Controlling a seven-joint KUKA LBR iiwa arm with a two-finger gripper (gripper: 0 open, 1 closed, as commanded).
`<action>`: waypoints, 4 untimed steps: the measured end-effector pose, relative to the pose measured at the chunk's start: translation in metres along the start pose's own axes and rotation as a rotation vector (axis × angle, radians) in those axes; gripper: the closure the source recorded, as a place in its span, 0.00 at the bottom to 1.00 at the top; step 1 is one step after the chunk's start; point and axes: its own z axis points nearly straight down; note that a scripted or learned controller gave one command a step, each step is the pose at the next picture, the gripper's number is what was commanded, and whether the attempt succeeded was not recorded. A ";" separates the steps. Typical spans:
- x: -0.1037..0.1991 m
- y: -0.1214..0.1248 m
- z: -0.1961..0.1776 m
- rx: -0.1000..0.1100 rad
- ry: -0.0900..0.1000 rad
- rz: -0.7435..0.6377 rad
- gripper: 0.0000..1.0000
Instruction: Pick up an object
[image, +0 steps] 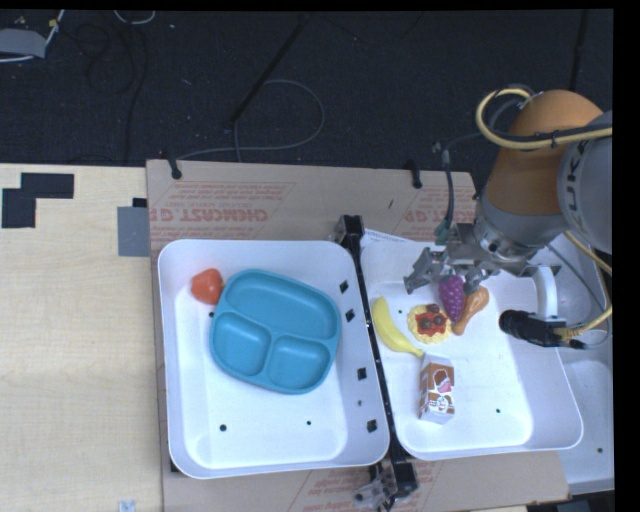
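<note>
Grapes (452, 296), purple and bunched, lie in the right bin (560, 420) directly under the pincer (452, 275), and they look to be the thing being gone for. You see one slanted overhead view. The grey arm (540, 170) with its orange band comes in from the right and bends down over the far part of that bin. Whether the pincer is released or clenched you cannot tell from here: its dark metal parts crowd over the bunch, and nothing shows plainly whether the grapes sit between them or just below.

Just beside the grapes lie an orange carrot-like piece (474, 303) on the right, touching or nearly so, and a small round pizza toy (430, 324) on the near left. A banana (392, 330) lies near the divider, and a little carton (437, 390) stands nearer the front, apart from the cluster. In the left bin (190, 440) you have a blue compartment plate (275, 330) with a red-orange tomato (207, 286) at its far left corner.

Judge the step as the descent or closing stage of the grasp. The next move calls for a firm closure on the bunch alone, then a straight lift; the crowding neighbours could be nudged or caught along with it, so watch for that as it rises.
</note>
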 end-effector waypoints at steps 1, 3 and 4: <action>0.000 0.003 -0.008 -0.014 -0.001 -0.002 0.00; 0.005 0.005 0.099 -0.010 -0.001 0.000 0.00; 0.004 0.009 0.116 -0.024 -0.009 0.003 0.00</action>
